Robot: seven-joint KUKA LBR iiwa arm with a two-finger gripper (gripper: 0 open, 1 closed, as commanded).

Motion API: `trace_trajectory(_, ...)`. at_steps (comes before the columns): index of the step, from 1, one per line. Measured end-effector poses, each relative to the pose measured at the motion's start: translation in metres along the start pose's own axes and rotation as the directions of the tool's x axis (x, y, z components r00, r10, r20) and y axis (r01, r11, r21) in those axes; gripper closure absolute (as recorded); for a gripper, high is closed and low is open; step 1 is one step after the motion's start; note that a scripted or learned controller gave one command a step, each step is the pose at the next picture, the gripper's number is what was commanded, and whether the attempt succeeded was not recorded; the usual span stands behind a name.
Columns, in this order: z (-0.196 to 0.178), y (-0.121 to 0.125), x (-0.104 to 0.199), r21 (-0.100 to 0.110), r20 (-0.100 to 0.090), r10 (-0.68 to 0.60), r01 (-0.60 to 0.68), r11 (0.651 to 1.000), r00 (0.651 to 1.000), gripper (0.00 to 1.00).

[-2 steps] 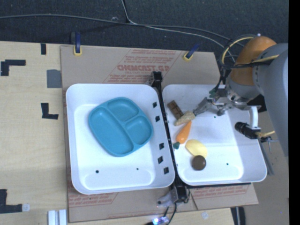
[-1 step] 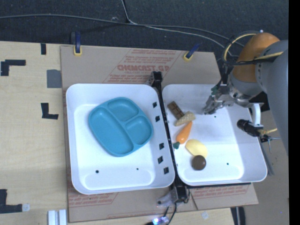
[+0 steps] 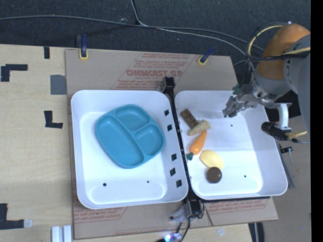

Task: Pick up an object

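Our hand (image 3: 231, 110) hovers over the right white bin (image 3: 252, 150); we cannot tell its state. The orange plastic carrot (image 3: 198, 142) lies down-left of it, long axis slanting toward it.

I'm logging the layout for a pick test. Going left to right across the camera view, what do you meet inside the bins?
Blue divided plate → carrot → yellow object → gripper.
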State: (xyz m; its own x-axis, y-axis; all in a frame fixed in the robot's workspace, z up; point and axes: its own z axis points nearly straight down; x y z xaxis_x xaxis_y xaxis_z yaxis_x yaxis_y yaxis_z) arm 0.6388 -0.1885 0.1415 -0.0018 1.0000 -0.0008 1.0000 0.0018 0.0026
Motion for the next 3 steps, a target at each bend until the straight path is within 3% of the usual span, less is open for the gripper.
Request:
trace_trajectory(2, -0.097, -0.001, 0.003, -0.002, 0.001, 0.0, 0.0, 1.0, 1.0, 1.0)
trace_trajectory(3, -0.101, -0.007, 0.063, 0.003, -0.002, -0.005, 0.005, 1.0, 1.0, 1.0)
